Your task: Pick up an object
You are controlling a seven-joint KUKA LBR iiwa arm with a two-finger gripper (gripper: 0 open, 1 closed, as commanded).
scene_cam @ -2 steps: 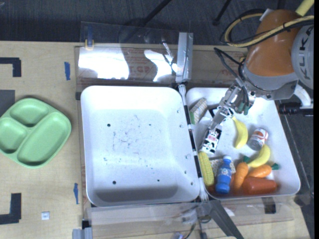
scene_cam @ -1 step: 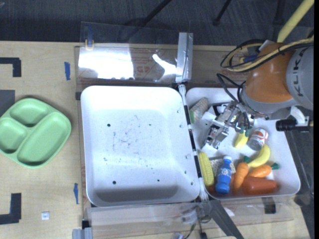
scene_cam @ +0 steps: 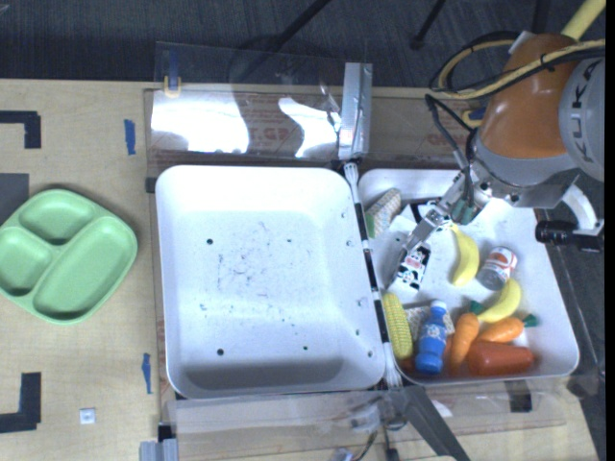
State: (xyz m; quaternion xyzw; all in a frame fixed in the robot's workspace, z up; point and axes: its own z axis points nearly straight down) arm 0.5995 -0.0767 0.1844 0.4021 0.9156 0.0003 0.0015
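The arm (scene_cam: 538, 113) reaches in from the upper right of the frame over the right bin (scene_cam: 567, 349). Its gripper (scene_cam: 434, 221) hangs just above a black-and-white carton (scene_cam: 414, 264) in the left half of this bin, close to a banana (scene_cam: 465, 255). The carton looks light and a little soft (probably it can dent); I would grasp its flat sides. Whether the gripper is released or clenched, I cannot tell.

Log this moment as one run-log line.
arm: over right bin | end effector: above black-and-white item, grasp unconfirmed | left bin: no objects | task: pick pending
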